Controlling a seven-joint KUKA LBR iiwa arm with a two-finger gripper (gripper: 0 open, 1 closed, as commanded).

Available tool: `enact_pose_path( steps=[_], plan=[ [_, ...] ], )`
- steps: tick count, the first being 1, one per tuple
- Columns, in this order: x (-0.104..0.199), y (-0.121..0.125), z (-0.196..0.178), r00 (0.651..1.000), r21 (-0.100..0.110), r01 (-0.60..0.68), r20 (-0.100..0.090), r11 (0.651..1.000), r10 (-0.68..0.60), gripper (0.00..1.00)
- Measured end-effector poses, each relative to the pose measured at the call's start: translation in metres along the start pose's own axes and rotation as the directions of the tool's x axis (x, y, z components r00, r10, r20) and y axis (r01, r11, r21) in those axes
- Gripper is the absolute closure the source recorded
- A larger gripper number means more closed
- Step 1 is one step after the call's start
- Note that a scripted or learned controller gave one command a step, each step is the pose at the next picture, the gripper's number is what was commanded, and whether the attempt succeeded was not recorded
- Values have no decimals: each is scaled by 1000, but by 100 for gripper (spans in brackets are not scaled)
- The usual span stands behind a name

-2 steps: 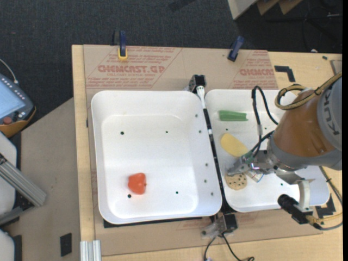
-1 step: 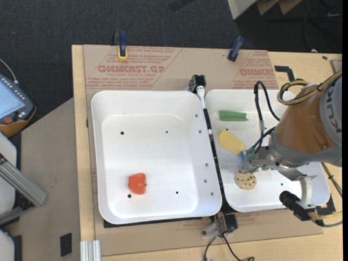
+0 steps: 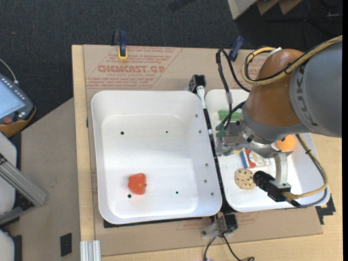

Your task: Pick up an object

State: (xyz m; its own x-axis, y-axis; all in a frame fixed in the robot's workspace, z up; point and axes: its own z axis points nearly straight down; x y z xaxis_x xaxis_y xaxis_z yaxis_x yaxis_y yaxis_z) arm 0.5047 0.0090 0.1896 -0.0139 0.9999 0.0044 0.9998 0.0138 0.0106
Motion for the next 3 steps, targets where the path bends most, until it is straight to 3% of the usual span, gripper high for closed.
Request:
enact_pose_path(
  steps=[1,2,3],
  plan=[
    [-2,2,-93,1000,-2,-11,4,1000,11,100],
    [-2,53,-141,1000,1,-12,6,1000,12,100],
    [-15,-11,-128,1000,17,-17,4,1000,17,100]
  ],
)
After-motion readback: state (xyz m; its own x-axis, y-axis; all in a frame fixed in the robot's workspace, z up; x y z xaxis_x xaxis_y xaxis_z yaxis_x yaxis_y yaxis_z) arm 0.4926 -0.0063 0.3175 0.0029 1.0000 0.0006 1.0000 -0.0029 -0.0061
